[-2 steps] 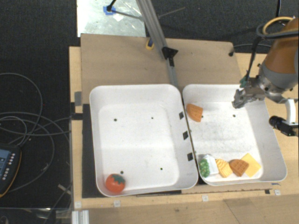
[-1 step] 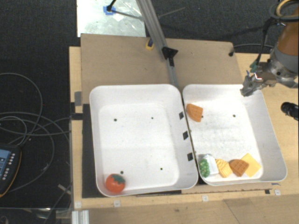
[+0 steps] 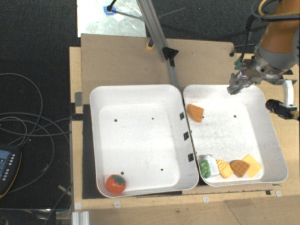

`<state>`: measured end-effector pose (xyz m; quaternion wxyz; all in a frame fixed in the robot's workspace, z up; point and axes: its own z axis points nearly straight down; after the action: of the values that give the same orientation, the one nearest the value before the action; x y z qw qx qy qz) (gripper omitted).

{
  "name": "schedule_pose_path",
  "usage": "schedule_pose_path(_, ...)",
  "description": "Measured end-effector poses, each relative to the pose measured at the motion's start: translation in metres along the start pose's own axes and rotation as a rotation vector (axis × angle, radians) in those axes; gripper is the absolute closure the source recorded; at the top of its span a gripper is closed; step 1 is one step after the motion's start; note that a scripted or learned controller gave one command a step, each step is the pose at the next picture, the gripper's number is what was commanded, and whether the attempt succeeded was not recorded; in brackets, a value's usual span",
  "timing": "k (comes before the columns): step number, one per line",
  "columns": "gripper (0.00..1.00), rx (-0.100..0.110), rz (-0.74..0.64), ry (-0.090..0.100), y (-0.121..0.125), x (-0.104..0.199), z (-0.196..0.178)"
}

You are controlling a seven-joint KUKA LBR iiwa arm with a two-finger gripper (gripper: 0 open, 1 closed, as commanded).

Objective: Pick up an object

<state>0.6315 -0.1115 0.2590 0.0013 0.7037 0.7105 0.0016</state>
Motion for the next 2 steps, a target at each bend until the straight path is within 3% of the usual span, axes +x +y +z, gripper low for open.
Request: schedule_pose_path(2, 1.0, 0.0, -0.001, 0.001, 0.021, 0.103, 0.01)
